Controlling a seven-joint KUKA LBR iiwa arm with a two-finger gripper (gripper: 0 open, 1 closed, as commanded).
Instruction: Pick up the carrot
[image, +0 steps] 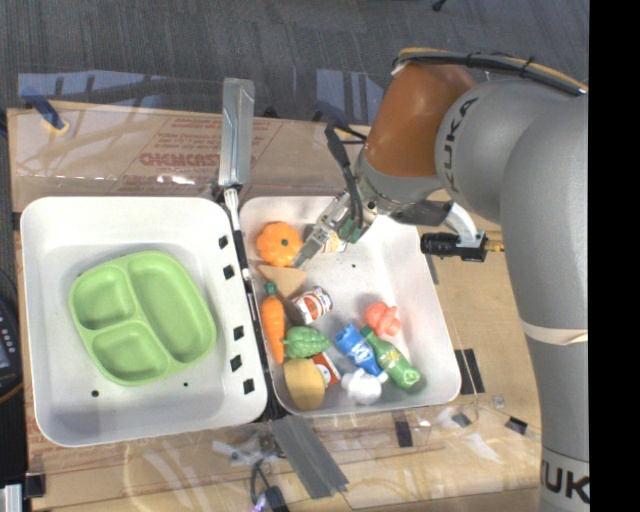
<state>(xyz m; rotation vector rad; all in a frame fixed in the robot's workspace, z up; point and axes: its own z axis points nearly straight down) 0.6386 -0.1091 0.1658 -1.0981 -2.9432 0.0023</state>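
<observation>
The carrot (273, 324) lies lengthwise against the left wall of the right bin (420, 280), orange with a green top near its lower end. My gripper (322, 238) hangs over the upper part of that bin, just right of a small orange pumpkin (278, 243) and up and to the right of the carrot. Nothing shows between its fingers.
The right bin also holds a tan wedge (283, 279), a can (312, 304), a green leafy toy (305, 343), a blue bottle (354, 346), a green bottle (395, 364), a pink toy (381, 319) and a yellow-brown fruit (303, 383). A green divided plate (142, 317) sits in the left bin (60, 230).
</observation>
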